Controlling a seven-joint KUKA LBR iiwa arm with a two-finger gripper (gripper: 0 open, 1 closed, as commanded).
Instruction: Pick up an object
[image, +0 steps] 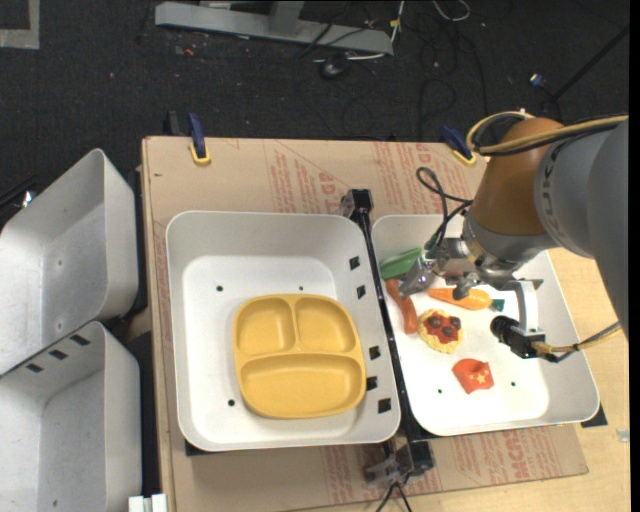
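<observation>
The right bin (560, 400) holds several toy foods. A green piece (400, 263) lies at its upper left, with a red-orange chili shape (408, 314) below it. Near the middle are a small round tart with red topping (441, 331) and an orange carrot piece (474, 297). A red chunk (473, 374) sits nearer the front. My gripper (452, 276) hangs low over the bin's upper middle, between the green piece and the carrot piece, with the orange-banded wrist above it. Its tips blend into the clutter.
The left bin (200, 300) carries a yellow divided plate (298, 355). A black divider (378, 300) runs between the two bins. A black cable and fitting (512, 335) trail from the wrist over the right bin. White containers (60, 300) stand off the bench to the left.
</observation>
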